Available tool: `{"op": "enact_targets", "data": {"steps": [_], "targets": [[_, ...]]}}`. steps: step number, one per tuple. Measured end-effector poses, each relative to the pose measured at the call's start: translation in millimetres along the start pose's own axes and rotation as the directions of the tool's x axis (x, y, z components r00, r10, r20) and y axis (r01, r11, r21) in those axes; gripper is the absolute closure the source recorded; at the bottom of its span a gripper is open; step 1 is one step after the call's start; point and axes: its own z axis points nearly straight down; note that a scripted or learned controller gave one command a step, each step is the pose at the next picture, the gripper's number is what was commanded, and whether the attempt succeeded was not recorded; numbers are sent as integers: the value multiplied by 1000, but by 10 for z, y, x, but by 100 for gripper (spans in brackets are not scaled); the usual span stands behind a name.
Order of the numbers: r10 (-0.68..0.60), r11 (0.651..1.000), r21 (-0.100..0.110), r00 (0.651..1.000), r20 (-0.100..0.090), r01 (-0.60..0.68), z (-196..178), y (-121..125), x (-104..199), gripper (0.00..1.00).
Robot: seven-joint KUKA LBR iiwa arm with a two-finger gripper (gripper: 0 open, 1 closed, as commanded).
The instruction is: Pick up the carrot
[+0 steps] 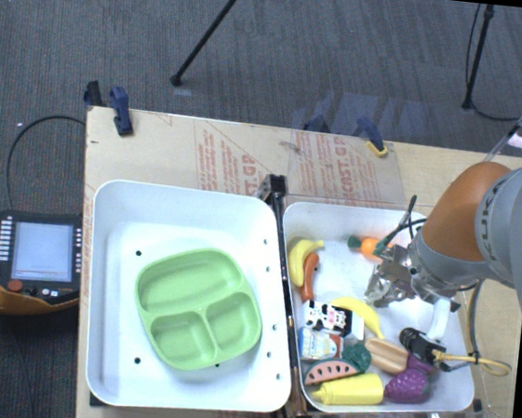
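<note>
Grey arm [511, 232] with orange band [457, 212]. Just left of gripper [385, 285]: orange carrot [366, 246], green tip. Further left: yellow banana [301, 255], orange-red strip [310, 275]. Below gripper: black-and-white cow-patterned carton [325, 318], yellow piece [358, 311], red watermelon slice [335, 368] with green rind, yellow block [350, 389], purple grapes [410, 384]. Two white bins [108, 233]; pale green divided plate [196, 308] far left.
</note>
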Motion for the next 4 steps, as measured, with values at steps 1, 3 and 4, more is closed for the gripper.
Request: {"op": "enact_targets", "data": {"steps": [1,3,4], "targets": [[2,1000,-3,1000,0,-2,-8,9,-5,0],[519,855,-3,855,-2,-519,-18,667,-180,0],[811,585,1,585,-2,-811,-15,700,-215,0]]}}
